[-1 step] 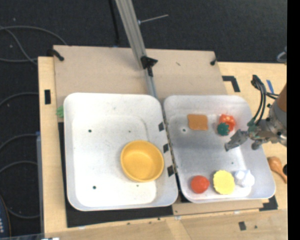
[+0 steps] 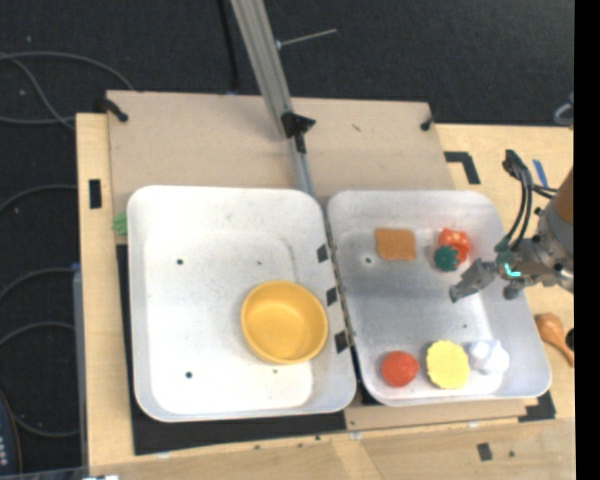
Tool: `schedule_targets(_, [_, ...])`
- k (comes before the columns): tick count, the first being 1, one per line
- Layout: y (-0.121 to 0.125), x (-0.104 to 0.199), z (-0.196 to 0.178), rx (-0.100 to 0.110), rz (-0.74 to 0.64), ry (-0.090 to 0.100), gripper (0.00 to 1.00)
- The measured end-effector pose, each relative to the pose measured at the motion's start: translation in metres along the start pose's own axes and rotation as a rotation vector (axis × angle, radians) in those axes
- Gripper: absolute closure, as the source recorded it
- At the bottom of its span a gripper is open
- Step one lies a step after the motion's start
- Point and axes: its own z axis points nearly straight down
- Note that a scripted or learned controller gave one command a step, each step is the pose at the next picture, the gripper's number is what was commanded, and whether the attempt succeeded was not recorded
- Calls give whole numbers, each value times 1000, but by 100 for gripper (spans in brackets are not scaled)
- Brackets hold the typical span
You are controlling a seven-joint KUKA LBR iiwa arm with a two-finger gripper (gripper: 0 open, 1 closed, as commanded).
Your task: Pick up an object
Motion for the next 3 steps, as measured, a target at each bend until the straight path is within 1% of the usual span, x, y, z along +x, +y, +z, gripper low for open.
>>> schedule_targets(1, [-1,5,44,6,4,-2,0])
schedule_targets(2, [-5,6,107,8,3,-1,0])
schedule_targets(3, [-6,5,134,3,5,-4,0])
